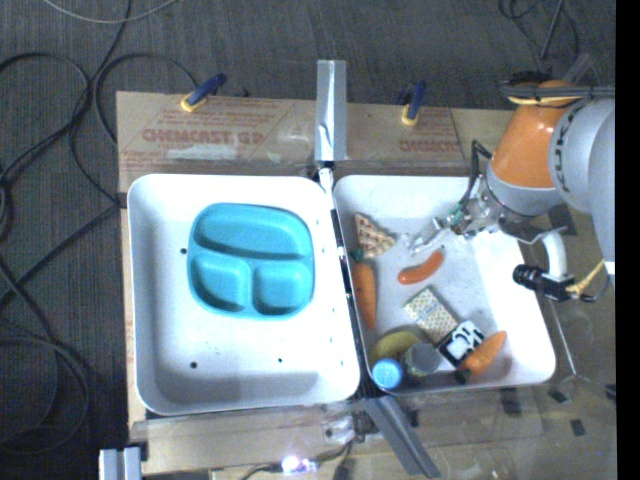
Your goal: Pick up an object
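Observation:
My gripper (447, 226) hangs low over the back part of the right bin (520, 298), reaching in from the right. Just below it lies a small red-orange sausage (421, 266), apart from the gripper. To its left a waffle-patterned wedge (373, 235) rests near the bin's back left corner. An orange carrot (364, 293) lies along the left wall. Nothing shows between the gripper and these objects.
The right bin's front holds a checked cracker (432, 309), a black-and-white block (461, 341), another orange piece (486, 353), a yellow-green item (395, 342) and a blue cap (386, 373). A blue divided tray (252, 259) sits in the left bin (160, 348).

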You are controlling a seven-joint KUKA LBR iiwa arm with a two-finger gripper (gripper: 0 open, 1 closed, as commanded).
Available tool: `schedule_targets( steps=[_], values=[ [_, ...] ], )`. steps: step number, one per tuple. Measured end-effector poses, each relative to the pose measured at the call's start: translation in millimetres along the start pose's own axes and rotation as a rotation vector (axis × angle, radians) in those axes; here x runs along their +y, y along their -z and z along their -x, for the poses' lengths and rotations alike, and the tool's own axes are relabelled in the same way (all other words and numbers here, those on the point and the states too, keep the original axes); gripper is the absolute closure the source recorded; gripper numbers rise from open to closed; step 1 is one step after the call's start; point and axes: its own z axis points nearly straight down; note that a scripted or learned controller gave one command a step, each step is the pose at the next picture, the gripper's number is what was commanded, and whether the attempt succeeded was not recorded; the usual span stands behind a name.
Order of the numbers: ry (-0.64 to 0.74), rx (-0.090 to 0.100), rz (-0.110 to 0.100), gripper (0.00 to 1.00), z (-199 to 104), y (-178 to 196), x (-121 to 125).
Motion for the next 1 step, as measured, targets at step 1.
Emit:
schedule_targets(
  steps=[1],
  values=[
    [0.137, -0.004, -0.002, 0.0, -44.0, -9.3, -21.7]
  ],
)
